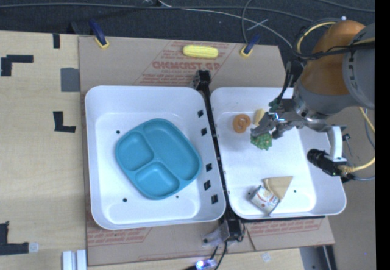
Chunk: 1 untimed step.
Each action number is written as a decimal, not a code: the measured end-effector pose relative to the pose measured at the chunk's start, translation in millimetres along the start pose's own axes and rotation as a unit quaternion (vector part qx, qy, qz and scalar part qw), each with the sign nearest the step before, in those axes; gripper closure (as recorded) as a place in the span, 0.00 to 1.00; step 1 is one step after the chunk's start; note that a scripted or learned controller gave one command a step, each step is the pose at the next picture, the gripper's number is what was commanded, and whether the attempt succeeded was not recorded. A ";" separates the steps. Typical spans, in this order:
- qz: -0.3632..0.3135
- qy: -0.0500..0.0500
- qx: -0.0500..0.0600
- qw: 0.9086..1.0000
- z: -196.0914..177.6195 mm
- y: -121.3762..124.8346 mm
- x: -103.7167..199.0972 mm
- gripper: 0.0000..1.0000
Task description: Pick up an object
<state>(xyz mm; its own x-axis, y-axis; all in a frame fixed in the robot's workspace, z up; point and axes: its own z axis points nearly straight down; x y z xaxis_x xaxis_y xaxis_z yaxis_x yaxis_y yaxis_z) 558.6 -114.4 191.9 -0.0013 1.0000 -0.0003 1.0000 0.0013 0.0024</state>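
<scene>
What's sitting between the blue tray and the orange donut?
The black divider where the two bins meet, plus bare white bin floor, in the camera view; blue tray, orange donut.

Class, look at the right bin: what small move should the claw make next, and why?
Probably ease straight down onto the green broccoli-like piece. The claw hangs just above it in the right bin, and nothing visibly sits between its fingers, so no grasp is confirmed.
</scene>
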 end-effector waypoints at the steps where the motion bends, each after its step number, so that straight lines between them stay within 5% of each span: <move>1: 0.000 0.000 -0.001 1.000 -53.0 1.4 0.0 1.00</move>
<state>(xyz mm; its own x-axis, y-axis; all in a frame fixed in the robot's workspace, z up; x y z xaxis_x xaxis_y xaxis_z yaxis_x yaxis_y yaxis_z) 559.9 -114.4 244.9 -0.0014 1.0000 -0.0011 1.0000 0.0014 0.0048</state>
